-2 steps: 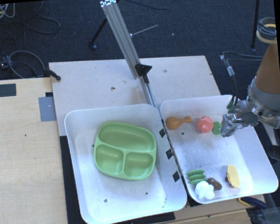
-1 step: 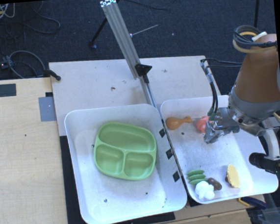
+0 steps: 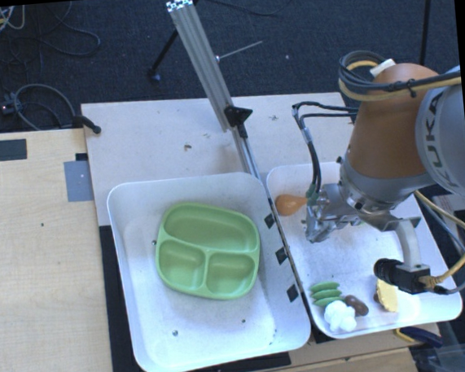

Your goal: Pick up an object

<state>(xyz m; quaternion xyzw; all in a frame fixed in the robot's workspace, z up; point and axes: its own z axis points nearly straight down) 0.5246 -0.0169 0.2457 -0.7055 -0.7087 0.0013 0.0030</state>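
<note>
My gripper (image 3: 318, 223) hangs low over the upper left part of the right bin (image 3: 367, 307), under the orange wrist band. An orange egg-shaped object (image 3: 289, 204) lies just left of it, near the bin's left wall. Along the bin's front lie a green pea pod (image 3: 325, 292), a white fluffy object (image 3: 338, 316), a small brown piece (image 3: 357, 302) and a yellow piece (image 3: 386, 295). Nothing visible sits between the gripper's tips.
The left bin (image 3: 148, 328) holds a green divided plate (image 3: 208, 250). A metal rail (image 3: 208, 65) slants from the top down to the divider between the bins. The arm's body covers the right bin's upper right part, and cables loop around it.
</note>
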